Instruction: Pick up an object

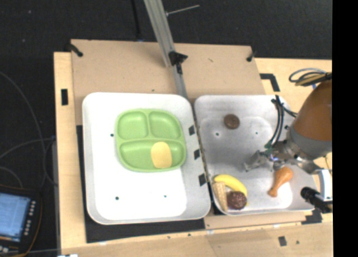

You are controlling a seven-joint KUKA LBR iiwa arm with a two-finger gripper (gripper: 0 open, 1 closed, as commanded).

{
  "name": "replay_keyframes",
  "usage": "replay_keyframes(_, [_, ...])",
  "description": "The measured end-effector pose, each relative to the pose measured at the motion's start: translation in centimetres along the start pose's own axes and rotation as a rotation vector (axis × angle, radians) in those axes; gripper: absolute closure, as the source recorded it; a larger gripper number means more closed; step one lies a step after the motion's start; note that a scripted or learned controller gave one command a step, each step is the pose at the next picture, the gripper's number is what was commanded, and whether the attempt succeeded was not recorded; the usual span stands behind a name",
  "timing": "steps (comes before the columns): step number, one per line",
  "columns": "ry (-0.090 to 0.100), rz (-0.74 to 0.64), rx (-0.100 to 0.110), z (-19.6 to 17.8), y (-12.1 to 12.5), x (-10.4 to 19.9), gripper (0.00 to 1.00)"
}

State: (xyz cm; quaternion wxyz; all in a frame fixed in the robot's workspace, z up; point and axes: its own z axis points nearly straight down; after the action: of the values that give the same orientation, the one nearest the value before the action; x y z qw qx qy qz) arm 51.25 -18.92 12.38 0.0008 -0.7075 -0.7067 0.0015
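Orange drumstick (281, 179), banana (230, 182) and brown cookie (231, 120) surround the gripper (258, 161), grip state unreadable.

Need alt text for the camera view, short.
The gripper hangs low in the right bin near an orange drumstick, a banana and two brown pieces. In the left bin, a green divided plate holds a yellow piece.
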Motion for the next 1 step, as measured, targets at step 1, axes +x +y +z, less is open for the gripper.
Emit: replay_keyframes(1, [0.0,-0.001,-0.002,2.41,0.0,-0.1,0.0])
